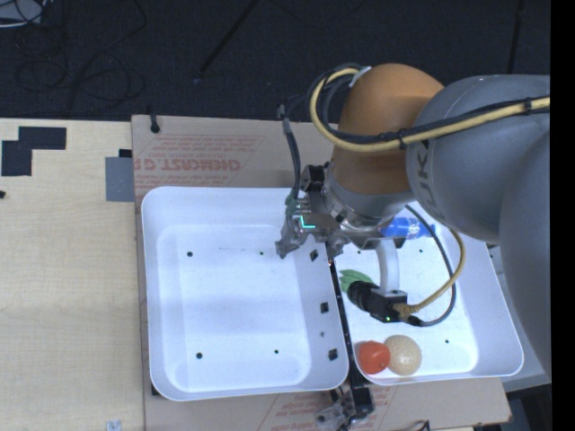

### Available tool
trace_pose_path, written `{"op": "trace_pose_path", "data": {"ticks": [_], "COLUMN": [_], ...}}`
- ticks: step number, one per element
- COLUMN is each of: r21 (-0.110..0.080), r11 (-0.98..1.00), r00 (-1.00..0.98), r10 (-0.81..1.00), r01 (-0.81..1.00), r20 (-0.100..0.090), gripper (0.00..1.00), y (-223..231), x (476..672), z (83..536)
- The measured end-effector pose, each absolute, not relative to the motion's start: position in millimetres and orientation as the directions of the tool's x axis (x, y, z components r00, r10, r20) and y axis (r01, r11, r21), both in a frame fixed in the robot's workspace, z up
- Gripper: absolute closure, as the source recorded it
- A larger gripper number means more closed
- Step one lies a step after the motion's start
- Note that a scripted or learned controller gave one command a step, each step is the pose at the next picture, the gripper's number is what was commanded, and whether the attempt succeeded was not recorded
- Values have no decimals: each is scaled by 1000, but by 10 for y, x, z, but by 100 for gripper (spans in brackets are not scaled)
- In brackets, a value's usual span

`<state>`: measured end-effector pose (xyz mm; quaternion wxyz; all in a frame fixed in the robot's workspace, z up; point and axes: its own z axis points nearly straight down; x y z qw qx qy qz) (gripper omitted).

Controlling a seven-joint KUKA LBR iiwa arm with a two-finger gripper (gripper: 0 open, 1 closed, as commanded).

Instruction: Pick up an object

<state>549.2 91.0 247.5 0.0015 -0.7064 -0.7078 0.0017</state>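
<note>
Left bin (171,241): bare white floor with a few small dark dots; wide open room from the far rim to the near rim.
Right bin (490,330): largely covered by the arm (485,151); free floor shows only at the near end.
Divider: the two bins meet along a dark seam running from the wrist toward the near edge.
Gripper (292,241): low over the left bin's far right corner, just beside the seam; whether its fingers are apart or together cannot be told.
Red object (373,356): right bin, near left corner, touching the cream ball (403,354).
Green object (355,279): right bin, beside the seam, partly hidden.
Blue object (406,230): under the wrist.
Relation: all objects lie across the seam from the gripper; the red and cream pair well apart from it.
</note>
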Motion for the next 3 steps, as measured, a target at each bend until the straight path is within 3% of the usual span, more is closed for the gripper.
{"op": "trace_pose_path", "data": {"ticks": [1, 2, 3], "r21": [-5, 1, -18], "r11": [2, 4, 0], "r00": [-2, -4, -1], "r10": [1000, 1000, 1000], "r01": [1000, 1000, 1000], "r20": [0, 1, -4], "gripper": [0, 0, 0], "y": [910, 1481, 1406], "x": [5492, 6163, 5678], "z": [2475, 2369, 1090]}}
